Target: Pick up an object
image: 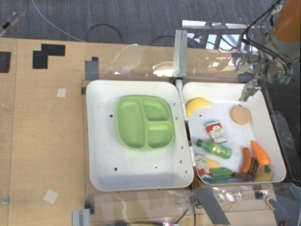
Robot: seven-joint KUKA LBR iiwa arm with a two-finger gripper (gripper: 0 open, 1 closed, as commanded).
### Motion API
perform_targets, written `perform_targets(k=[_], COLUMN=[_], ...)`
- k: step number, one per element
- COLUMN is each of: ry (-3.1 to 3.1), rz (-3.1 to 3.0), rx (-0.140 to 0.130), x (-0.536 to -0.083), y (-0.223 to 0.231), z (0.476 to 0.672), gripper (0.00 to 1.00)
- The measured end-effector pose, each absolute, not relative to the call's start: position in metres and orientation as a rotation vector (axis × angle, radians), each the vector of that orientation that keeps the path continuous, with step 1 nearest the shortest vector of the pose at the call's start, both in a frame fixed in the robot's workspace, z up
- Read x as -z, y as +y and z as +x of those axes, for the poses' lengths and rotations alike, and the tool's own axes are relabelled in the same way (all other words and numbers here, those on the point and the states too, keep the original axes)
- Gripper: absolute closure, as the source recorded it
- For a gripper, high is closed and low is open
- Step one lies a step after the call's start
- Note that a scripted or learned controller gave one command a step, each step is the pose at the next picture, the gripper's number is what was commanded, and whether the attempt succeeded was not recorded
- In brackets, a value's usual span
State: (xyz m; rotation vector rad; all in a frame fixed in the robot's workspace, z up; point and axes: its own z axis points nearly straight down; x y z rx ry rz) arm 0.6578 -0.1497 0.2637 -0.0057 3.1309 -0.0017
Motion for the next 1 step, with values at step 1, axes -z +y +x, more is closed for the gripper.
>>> perform_targets(k=[1], ry=[3.127], rz=[-0.326], rx=[-0.003], x=[-0.1027], y=[-0.1948], z=[0.5829], gripper=[0.0])
